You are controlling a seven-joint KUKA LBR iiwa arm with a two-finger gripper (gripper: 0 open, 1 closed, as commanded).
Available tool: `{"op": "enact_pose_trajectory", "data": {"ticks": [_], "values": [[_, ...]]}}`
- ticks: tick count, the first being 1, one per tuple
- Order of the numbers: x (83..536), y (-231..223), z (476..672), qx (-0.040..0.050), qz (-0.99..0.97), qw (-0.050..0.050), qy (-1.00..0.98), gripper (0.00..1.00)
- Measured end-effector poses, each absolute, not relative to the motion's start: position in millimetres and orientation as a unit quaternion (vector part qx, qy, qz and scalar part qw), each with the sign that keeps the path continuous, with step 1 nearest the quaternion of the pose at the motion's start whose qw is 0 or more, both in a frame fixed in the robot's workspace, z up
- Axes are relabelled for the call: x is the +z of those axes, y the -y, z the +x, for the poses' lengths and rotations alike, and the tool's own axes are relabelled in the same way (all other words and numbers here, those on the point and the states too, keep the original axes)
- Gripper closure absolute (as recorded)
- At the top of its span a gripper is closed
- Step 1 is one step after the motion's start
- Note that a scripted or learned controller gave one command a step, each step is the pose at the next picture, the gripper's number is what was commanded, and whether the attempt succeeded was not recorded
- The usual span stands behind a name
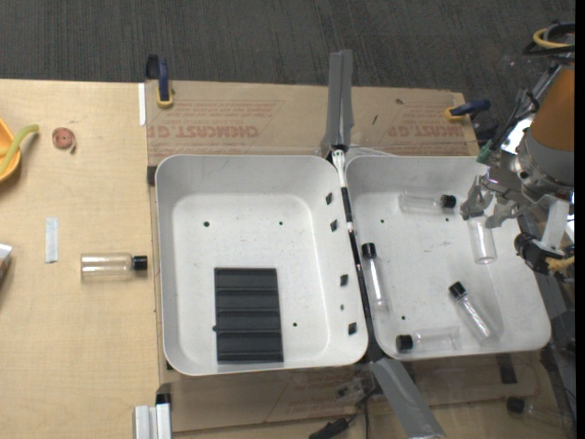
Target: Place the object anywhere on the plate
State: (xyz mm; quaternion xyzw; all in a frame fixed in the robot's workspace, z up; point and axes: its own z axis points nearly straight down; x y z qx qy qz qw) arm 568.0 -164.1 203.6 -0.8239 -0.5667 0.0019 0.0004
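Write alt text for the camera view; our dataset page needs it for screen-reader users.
A gripper on a grey arm holds a clear vial above the right bin, where four more capped vials lie. The left bin holds a black ribbed plate.

Even, fairly bright overhead light fills the scene, and the two white bins (183, 190) come out pale and nearly flat, with only faint shadows along their walls. The picture is soft and somewhat grainy (the clear vials (473, 316) in the right bin look smeary), and the arm (548, 144) at the right edge is blurred.
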Motion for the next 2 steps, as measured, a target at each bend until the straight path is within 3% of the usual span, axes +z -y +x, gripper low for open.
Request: {"op": "enact_pose_trajectory", "data": {"ticks": [1,2], "values": [[204,164,568.0,0.0018,-0.824,0.0,0.567,0.0],[249,202,656.5,0.0017,-0.84,0.0,0.542,0.0]]}}
